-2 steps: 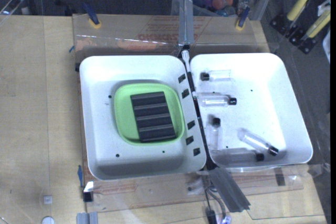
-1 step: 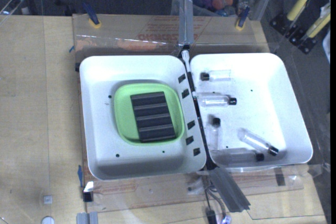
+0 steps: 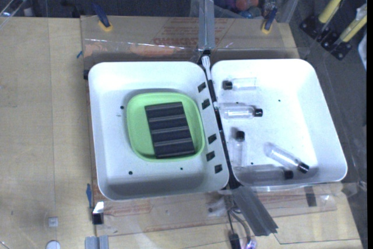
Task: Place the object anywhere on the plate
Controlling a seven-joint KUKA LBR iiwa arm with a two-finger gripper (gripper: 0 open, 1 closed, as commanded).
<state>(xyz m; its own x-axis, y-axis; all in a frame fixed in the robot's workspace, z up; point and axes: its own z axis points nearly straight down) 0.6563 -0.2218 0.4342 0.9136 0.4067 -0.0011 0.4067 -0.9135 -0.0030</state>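
Across the wooden bench sit two shallow white bins: the left one carries a green square plate already topped by a black ribbed block. Clear plastic vials with black caps lie right, one at nine o'clock. They look slippery, likely to roll off. The gripper's state: cannot tell.

Green plate under black ribbed block
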